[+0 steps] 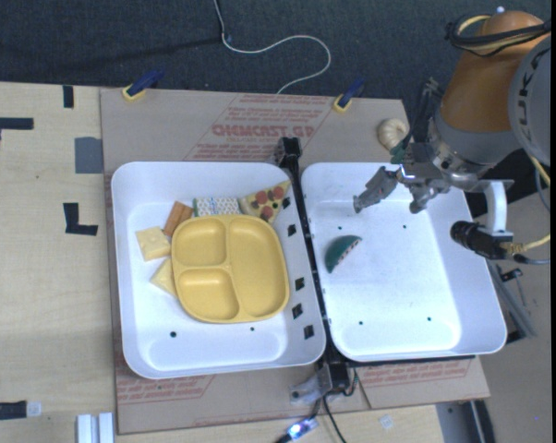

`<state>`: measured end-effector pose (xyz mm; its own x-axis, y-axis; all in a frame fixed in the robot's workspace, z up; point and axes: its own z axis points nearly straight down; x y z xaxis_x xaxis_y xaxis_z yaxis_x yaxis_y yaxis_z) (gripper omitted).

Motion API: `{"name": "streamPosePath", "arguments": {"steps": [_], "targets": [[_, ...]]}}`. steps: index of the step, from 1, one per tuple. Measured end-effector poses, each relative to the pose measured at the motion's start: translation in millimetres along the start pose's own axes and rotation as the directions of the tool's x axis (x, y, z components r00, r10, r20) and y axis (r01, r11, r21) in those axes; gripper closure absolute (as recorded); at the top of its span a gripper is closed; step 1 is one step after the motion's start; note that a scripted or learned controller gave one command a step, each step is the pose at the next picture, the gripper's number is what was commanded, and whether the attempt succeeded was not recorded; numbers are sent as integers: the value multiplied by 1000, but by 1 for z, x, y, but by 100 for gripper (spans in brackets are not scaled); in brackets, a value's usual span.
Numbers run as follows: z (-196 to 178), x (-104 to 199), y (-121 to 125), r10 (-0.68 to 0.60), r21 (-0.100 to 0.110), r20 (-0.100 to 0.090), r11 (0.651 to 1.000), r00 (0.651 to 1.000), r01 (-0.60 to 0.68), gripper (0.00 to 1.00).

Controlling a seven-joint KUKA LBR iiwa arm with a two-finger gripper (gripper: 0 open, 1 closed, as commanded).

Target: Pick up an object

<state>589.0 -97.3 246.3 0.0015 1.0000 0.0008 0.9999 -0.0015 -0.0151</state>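
We look down from above the table (pixel 38 247) at a slant, far enough back to take in both white bins (pixel 130 275) side by side, the dark floor (pixel 93 17) beyond, and the arm (pixel 490 81) entering from our right.

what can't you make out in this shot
- Food pieces in the left bin: partly covered by the yellow divided plate, and too small to identify.
- Green object in the right bin: too small to identify.
- Arm: cut off by the top and right edges.
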Motion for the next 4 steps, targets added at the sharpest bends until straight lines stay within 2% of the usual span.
{"name": "streamPosePath", "arguments": {"steps": [1,3,4], "targets": [[-8,0,2,-3,-13,1,1000,1000,3,0],[95,4,-17,-3,-8,1,1000,1000,3,0],[159,4,-22,-3,-7,0,1000,1000,3,0]]}}
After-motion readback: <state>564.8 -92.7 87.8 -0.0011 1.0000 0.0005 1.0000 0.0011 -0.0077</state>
